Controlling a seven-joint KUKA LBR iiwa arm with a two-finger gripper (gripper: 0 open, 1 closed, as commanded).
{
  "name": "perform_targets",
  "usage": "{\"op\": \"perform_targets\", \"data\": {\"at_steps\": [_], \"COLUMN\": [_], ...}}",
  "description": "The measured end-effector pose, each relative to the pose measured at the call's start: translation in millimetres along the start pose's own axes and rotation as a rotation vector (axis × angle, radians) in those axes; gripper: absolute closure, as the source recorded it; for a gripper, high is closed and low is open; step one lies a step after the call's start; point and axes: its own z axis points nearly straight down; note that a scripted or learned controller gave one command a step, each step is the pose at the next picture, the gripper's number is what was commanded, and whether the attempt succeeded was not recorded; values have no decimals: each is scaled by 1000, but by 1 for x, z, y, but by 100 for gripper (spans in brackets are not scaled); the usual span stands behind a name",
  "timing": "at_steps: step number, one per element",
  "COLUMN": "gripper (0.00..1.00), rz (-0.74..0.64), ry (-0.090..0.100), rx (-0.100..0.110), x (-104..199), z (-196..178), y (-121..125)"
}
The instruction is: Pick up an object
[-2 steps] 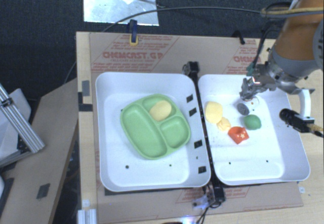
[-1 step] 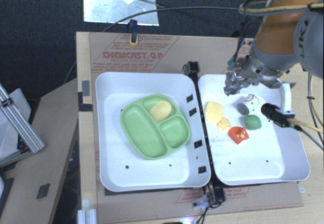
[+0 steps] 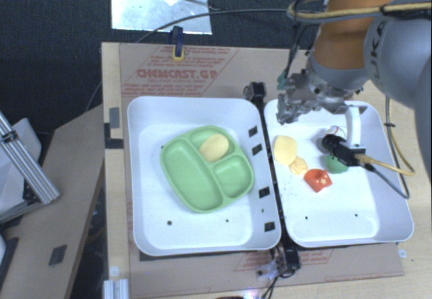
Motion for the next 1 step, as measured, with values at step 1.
{"op": "perform_targets", "data": {"at_steps": [1], "gripper": [100], "rz": [-1], "ry": [1], "rx": [1], "x": [62], "z": [8], "y": [16]}}
